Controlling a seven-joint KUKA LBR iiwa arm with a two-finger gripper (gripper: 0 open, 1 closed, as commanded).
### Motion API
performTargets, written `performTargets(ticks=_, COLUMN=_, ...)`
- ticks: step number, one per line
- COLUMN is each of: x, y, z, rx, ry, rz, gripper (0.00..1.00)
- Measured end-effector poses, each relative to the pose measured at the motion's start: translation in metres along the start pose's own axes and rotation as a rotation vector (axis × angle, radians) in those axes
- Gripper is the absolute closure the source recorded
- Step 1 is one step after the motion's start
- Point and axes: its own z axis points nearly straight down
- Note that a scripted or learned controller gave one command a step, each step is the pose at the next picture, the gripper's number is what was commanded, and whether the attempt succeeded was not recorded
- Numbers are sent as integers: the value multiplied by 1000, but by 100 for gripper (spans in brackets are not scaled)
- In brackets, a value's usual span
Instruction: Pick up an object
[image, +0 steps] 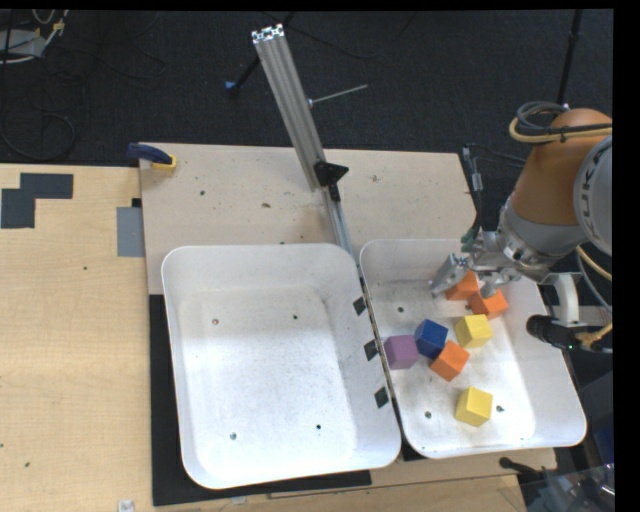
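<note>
My gripper (468, 283) hangs low over the far part of the right bin (560, 425) and stands open. Its fingers (444, 281) straddle an orange cube (463, 289), which sits on the bin floor. A second orange cube (490, 304) lies just right of it, close to the other finger. Nearer the front lie a yellow cube (473, 330), a blue cube (432, 337), a purple cube (402, 351), a third orange cube (450, 360) and another yellow cube (474, 406).
The left bin (200, 270) sits beside the right one, and black clips (370, 348) line the shared wall. A slanted metal rail (300, 120) rises behind the bins. The grey and orange arm (560, 190) fills the right side.
</note>
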Motion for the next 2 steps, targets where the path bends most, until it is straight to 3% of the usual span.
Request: performTargets(ticks=2, x=4, y=-9, z=79, rx=-7, ry=-1, rz=3, gripper=0)
